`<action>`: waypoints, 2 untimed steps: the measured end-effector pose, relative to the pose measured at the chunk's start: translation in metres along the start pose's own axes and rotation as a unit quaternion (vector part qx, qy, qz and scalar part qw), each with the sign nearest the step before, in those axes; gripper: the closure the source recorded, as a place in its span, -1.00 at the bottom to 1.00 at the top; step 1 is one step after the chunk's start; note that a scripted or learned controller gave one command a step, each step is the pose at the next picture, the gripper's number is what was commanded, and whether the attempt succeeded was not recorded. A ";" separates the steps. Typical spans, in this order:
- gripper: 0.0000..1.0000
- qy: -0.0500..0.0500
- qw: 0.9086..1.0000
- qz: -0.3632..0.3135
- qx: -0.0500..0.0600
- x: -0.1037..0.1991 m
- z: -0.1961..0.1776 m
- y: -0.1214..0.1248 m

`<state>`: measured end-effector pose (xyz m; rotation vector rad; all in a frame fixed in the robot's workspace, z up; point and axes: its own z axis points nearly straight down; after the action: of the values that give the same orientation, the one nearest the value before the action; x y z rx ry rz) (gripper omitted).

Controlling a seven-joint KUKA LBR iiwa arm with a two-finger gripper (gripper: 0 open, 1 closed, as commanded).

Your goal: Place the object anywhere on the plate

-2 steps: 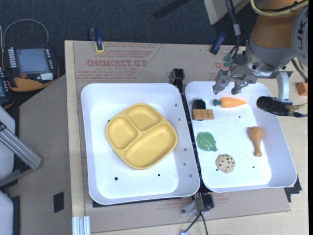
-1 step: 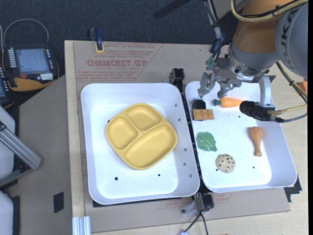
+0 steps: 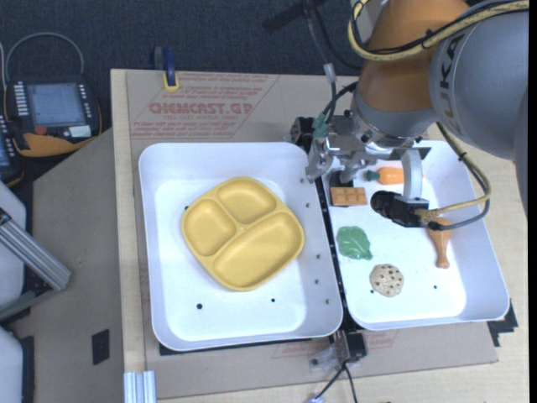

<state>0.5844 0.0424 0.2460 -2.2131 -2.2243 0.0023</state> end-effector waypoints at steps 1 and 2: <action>1.00 0.000 1.000 0.000 -0.001 0.048 0.009 0.003; 1.00 0.000 1.000 0.000 0.000 0.098 0.020 -0.021</action>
<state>0.5627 0.1402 0.2260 -2.2129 -2.2243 0.0026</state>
